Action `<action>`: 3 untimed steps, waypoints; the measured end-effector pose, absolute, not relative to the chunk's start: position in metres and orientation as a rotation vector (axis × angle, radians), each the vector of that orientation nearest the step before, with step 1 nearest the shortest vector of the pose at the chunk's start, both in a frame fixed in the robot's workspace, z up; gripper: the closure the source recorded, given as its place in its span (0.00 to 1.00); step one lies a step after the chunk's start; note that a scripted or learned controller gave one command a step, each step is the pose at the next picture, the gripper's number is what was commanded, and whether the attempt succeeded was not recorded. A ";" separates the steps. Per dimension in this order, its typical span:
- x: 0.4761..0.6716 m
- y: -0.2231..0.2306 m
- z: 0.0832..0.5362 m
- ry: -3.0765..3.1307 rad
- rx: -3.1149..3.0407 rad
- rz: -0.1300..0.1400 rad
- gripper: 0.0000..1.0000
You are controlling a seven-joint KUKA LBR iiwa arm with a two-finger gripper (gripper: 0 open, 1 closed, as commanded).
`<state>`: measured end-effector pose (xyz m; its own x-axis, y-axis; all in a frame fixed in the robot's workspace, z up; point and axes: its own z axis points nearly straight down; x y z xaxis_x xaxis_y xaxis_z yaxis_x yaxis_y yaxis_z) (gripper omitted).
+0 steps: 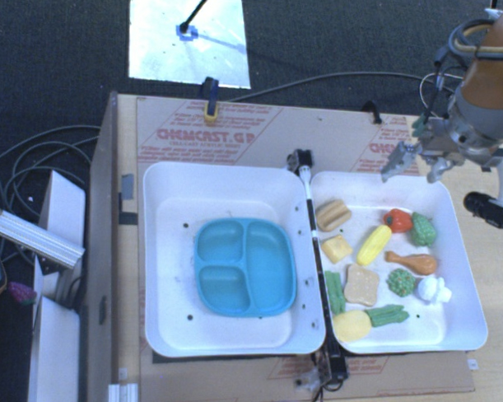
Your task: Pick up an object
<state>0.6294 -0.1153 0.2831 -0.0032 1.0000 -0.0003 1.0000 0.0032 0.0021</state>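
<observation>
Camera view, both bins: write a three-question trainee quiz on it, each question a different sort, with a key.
1. True or false: the blue divided tray lies in the left bin.
2. Multiple choice: what lies directly beside the red tomato? A) broccoli B) toast slice C) bread roll
3. Fill in: the gripper hangs above the far edge of the ____ bin.

Key: 1 true. 2 A. 3 right; it is above the right bin and holds nothing.
</observation>
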 end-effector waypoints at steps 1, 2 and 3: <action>0.606 -0.126 0.140 2.224 2.221 -0.002 0.00; 0.582 -0.150 0.084 2.222 2.220 0.000 0.00; 0.583 -0.149 0.095 2.221 2.218 0.003 1.00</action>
